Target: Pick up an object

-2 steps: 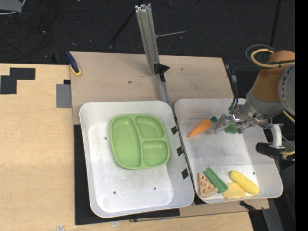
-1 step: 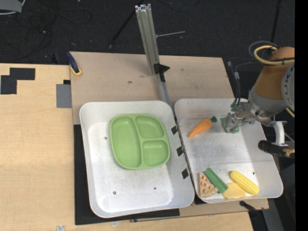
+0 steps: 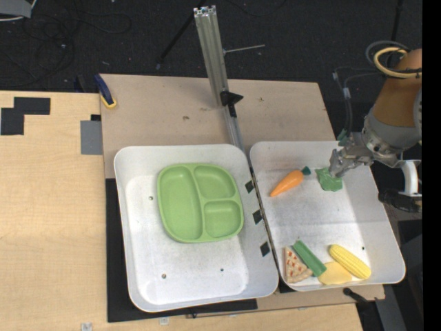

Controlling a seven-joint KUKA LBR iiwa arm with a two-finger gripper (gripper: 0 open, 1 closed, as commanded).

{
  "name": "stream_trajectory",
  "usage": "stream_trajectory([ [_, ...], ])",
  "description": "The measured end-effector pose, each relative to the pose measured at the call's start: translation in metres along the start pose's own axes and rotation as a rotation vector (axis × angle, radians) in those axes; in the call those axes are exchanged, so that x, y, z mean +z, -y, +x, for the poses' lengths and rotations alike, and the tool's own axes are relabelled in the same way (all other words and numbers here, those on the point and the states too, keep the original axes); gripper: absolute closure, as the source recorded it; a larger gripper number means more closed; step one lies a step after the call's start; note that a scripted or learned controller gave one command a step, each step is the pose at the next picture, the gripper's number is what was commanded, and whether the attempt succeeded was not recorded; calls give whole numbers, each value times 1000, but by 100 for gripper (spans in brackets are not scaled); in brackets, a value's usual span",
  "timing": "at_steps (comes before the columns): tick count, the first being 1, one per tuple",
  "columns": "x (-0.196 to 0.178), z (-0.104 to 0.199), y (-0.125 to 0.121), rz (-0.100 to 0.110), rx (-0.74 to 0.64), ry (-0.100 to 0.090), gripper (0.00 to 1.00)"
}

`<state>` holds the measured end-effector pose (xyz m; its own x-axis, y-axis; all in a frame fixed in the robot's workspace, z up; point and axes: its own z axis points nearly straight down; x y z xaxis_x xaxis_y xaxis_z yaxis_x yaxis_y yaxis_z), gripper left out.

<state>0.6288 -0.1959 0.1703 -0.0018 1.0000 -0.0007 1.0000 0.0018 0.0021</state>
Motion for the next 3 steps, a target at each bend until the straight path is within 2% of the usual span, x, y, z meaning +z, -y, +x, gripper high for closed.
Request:
stream_trajectory([
  [2, -119, -10, -14, -2, -3, 1, 100],
  [3, -119, 32, 8, 6, 0, -2, 100],
])
